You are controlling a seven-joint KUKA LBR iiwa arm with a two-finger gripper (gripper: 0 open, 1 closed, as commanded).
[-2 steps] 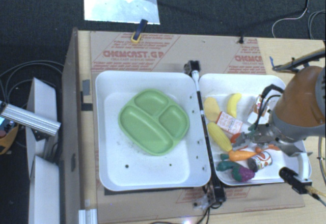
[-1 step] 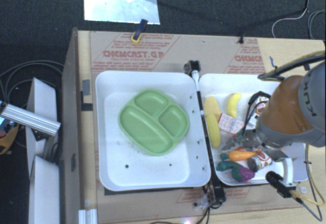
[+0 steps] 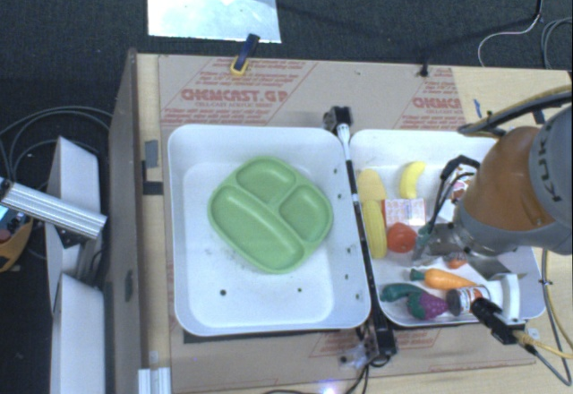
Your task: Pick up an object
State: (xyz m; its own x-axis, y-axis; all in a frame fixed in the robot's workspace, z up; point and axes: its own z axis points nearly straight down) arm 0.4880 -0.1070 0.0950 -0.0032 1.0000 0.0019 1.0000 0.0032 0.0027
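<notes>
Reaching in from the right, the arm [image 3: 515,191] is seen over the right bin [image 3: 380,146], its jaws hidden near the tomato [image 3: 400,237]; their state cannot be told. Corn [image 3: 372,213], a banana [image 3: 411,178], a carrot [image 3: 448,278] and an eggplant [image 3: 430,304] are laid there. A green plate [image 3: 270,214] is placed in the left bin [image 3: 197,294].

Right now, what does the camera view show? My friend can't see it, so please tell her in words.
A grey robot arm with an orange band reaches from the right over the right shallow white bin, its gripper low among toy foods: a yellow banana, a red tomato and an orange carrot. The left white bin holds a green divided plastic plate.
</notes>
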